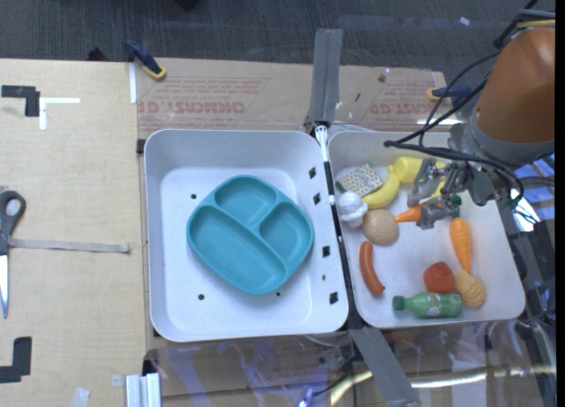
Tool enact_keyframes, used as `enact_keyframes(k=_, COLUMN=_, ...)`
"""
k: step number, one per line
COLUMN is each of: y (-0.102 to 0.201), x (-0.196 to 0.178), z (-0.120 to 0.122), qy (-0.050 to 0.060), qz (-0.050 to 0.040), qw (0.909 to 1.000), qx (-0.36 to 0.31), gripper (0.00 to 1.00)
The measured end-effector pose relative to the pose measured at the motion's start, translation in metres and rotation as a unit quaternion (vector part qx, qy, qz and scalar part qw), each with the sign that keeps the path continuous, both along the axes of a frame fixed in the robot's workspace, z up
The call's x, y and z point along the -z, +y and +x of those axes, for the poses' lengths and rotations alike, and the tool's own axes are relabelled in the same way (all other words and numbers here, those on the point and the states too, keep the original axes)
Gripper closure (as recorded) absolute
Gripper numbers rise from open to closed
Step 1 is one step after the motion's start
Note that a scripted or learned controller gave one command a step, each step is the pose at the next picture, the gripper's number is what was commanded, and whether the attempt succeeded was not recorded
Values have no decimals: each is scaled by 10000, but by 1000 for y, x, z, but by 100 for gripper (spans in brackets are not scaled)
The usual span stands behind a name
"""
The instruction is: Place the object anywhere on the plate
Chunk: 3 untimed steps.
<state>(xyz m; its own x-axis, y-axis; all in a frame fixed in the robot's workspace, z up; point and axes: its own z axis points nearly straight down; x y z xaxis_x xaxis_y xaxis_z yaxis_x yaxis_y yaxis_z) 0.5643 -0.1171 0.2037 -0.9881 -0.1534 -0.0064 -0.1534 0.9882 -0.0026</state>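
Gripper [434, 195] low over the right bin [494, 308], among toy food — whether it is released or clenched, cannot tell. Small orange carrot piece [408, 214] just to its left, touching or nearly so. Banana [388, 186] further left. Blue plate [251, 234] well apart, in the left bin [168, 308].

Even, bright overhead light, soft shadows inside the white bins [159, 246] (mild glare on rims), slightly soft focus throughout.
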Motion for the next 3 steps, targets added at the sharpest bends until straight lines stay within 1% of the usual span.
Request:
enact_keyframes(k=1, y=80, x=12, z=-51, qy=22, qz=12, qw=9999, qx=-127, gripper=100)
enact_keyframes(k=2, y=144, x=12, z=-15, qy=12, qz=11, qw=9993, qx=-363, gripper=100)
enact_keyframes(k=3, y=202, x=-9, z=-19, qy=8, qz=12, qw=9980, qx=-633, gripper=100)
